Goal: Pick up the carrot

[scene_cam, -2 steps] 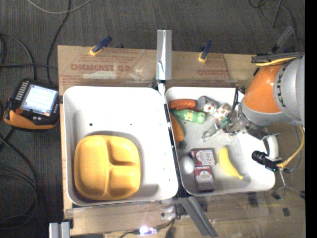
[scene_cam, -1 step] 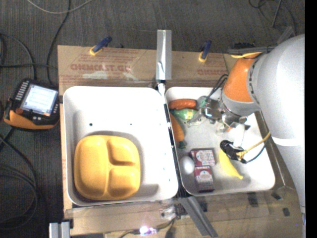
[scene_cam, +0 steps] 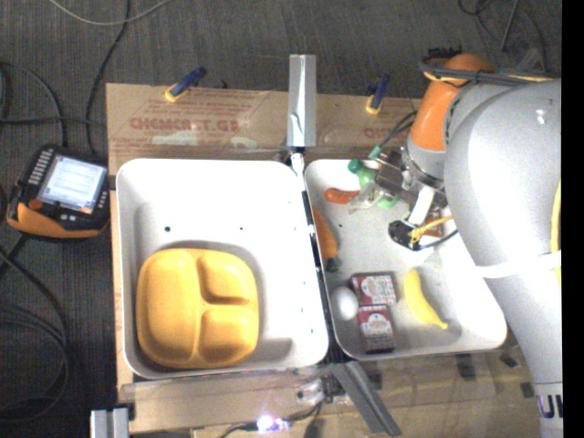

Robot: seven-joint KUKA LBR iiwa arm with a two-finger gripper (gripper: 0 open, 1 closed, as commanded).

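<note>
We read this moment as the approach step: the carrot (scene_cam: pixel 325 234) is not yet lifted and lies along the left wall of the right bin (scene_cam: pixel 474 336), at about the centre of the frame, its green top toward the lower end near a white egg (scene_cam: pixel 345 303). The gripper (scene_cam: pixel 376 179) sits in the upper part of the same bin, up and to the right of the carrot, close beside a small orange-red item (scene_cam: pixel 341 194) and something green that we cannot identify; whether the claw is released or clenched we cannot tell, as the wrist hides it. We judge that the next move calls for travel toward lower left, aligning across the carrot's narrow width, close to the bin wall. The yellow tray (scene_cam: pixel 197 307) occupies the left bin (scene_cam: pixel 219 176).
</note>
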